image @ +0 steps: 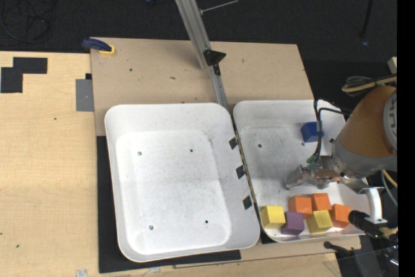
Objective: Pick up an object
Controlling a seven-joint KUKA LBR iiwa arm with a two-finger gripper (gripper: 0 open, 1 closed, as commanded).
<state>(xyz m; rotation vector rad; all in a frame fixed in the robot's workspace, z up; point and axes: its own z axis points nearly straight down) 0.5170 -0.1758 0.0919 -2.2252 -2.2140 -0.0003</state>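
Note:
Several small blocks lie in the right bin (272, 115). A blue block (310, 132) sits alone near its far right side. Along the near edge are a yellow block (273, 215), a purple block (295, 223), two orange blocks (300, 204) (320, 201), a second yellow block (319, 222) and a third orange block (340, 213). My gripper (293, 180) hangs low over the bin floor, just above the orange blocks and below the blue one. Nothing shows in its grasp.
The left bin (130, 115) sits beside the right one, with black clips (240, 172) along the shared edge. A slanted metal rail (191, 13) rises behind the bins. The arm's grey and orange body (366, 133) overhangs the right bin's right side.

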